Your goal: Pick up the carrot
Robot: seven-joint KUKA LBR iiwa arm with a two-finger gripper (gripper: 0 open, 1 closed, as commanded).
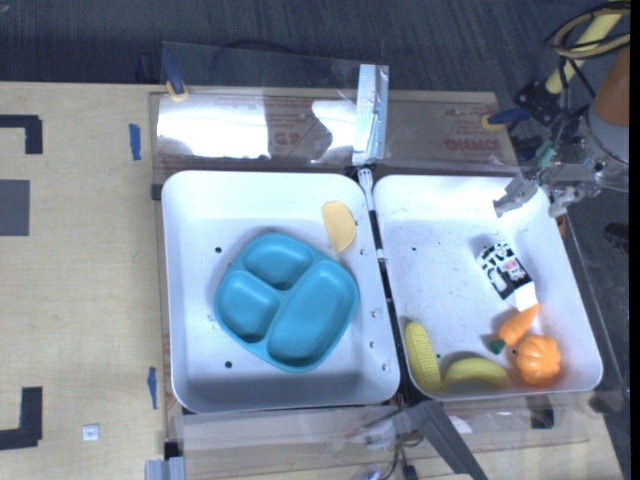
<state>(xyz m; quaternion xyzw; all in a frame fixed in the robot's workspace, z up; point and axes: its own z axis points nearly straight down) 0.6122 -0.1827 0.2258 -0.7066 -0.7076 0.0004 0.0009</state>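
The claw (540, 190) is hovering over the right bin's (440, 238) far corner; I cannot tell its state. The carrot (517, 325) is lying well nearer the camera than the claw, touching a pumpkin (538, 359). It is probably light, stiff, slick plastic; gripping across its thick middle seems best.

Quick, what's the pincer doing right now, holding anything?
Pincer: over the right bin's far right corner, apart from the carrot; open or shut cannot be told.
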